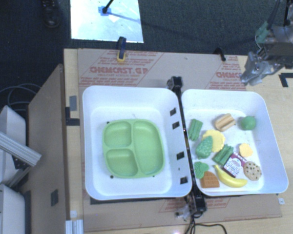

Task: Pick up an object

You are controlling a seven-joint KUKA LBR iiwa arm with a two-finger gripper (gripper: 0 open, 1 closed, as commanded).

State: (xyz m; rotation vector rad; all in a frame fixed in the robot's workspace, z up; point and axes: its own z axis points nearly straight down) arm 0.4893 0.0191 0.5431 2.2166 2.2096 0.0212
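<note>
The gripper (251, 74) hangs above the bench just past the far right corner of the right bin (271, 130). It is small and partly blurred here, so I cannot tell how it is set or whether anything is in it.

All the toy food lies in that bin, below and a little left of the gripper. Nearest to it are a round green ball (247, 123) and a tan bread roll (224, 121) with a darker stripe along it. Further off sit a green pod (195, 129), a flat yellow piece (215, 137), a knobbly green vegetable (204, 147), a small orange-yellow disc (245, 150) and a dark green stick (223, 155). Farthest from the gripper are a red-and-white packet (233, 166), a chocolate-chip cookie (252, 170), a yellow banana (229, 179) and an orange wedge (210, 180).

The left bin (95, 106), well away to the gripper's left, holds a pale green divided tray (133, 147).
</note>
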